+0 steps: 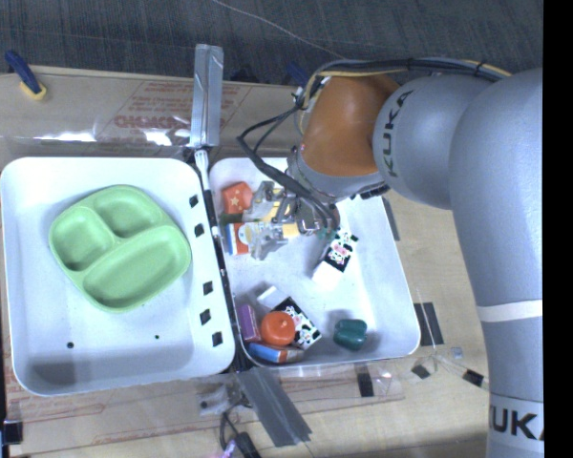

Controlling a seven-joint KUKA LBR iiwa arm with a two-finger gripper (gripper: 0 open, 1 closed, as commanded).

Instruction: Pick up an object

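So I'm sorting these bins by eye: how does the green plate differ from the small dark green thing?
The green plate is pale green, the small dark green thing a deep teal. The plate is far larger and split into three sections; the small thing is a rounded lump. The plate lies in the left bin, the lump in the right bin. Both are green.

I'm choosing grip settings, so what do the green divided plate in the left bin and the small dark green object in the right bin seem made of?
The green divided plate looks like moulded plastic with a smooth matte finish: uniform colour, soft rounded compartment edges. The small dark green object looks like smooth plastic or rubber, with a faint sheen on top; it is too small to be sure.
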